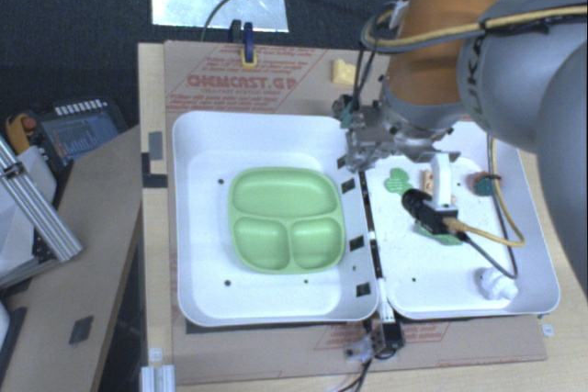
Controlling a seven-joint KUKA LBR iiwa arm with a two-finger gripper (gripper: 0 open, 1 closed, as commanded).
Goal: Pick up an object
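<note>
My gripper (361, 151) hangs low over the left edge of the right bin (528, 289), close to the divider between the two bins. Just to its right a small green object (397, 180) lies on the bin floor. Another flat green piece (448, 240) lies further toward the front. A small brown and green item (482, 185) rests near the right side, and a white object (497, 285) sits in the front right corner. I see nothing held in the gripper.
The left bin (197, 197) holds a pale green divided plate (283, 219) at its middle. The arm's orange band and grey body cover the back of the right bin. A yellow piece (344, 72) lies on the cardboard behind the bins.
</note>
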